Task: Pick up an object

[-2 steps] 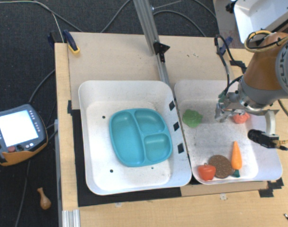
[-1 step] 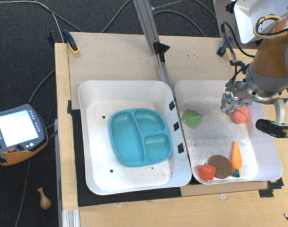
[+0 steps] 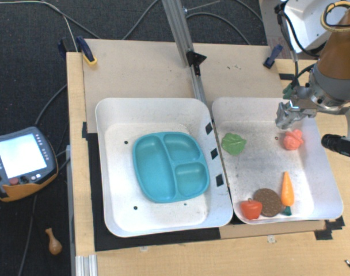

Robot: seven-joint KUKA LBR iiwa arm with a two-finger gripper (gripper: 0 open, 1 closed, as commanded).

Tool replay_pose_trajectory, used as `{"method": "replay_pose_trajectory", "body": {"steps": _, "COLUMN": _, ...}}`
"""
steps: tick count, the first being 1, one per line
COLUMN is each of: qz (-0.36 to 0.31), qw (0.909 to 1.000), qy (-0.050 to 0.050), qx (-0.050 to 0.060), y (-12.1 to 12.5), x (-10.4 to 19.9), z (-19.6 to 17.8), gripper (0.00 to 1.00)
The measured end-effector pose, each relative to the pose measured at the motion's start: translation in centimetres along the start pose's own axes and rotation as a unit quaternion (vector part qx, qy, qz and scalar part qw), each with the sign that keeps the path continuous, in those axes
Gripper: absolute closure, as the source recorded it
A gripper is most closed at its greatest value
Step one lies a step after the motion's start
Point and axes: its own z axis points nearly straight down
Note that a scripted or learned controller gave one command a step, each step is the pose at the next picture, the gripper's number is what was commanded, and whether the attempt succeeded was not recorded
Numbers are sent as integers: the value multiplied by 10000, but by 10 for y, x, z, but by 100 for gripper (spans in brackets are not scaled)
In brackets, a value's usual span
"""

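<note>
The right bin (image 3: 261,165) holds several toy foods. A crumpled green piece (image 3: 234,144) lies at its left side and a pink lump (image 3: 292,140) near its upper right. Along its front edge are an orange carrot (image 3: 286,190), a brown round disc (image 3: 269,202) and a red tomato (image 3: 251,209). My gripper (image 3: 288,119) hangs over the bin's upper right, just above and slightly left of the pink lump. Nothing shows held in it.
The left bin (image 3: 114,154) holds a blue divided plate (image 3: 171,165). A slanted metal pole (image 3: 183,33) rises from between the bins at the back. A teach pendant (image 3: 19,163) lies off the bench at the left. A small teal piece (image 3: 286,211) sits under the carrot's tip.
</note>
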Motion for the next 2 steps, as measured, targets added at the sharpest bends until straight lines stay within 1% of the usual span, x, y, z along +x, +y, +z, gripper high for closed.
{"method": "replay_pose_trajectory", "body": {"steps": 1, "qz": -28, "qw": 10000, "qy": 21, "qx": 20, "y": 8, "x": 61, "z": -4, "gripper": 100}}
{"method": "replay_pose_trajectory", "body": {"steps": 2, "qz": -30, "qw": 10000, "qy": 22, "qx": 22, "y": 30, "x": 121, "z": -3, "gripper": 100}}
